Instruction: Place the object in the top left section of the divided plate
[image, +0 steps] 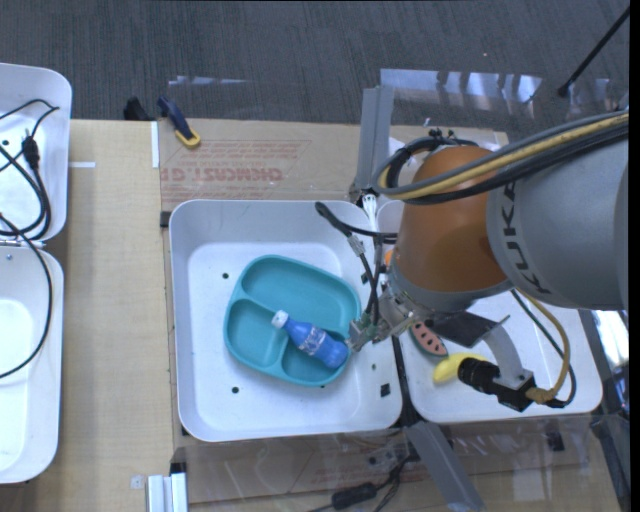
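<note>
Bottle (311, 339) lying across plate (262, 296) divider, gripper (366, 330) just beside it

We are reading "KUKA" on the grey arm (560, 235); the cardboard sheet (262, 160) is showing mirrored, illegible print.

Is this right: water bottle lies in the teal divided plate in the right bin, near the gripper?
Not quite. The camera view shows the water bottle lying in the teal divided plate in the left bin, not the right one. It does lie near the gripper.
</note>
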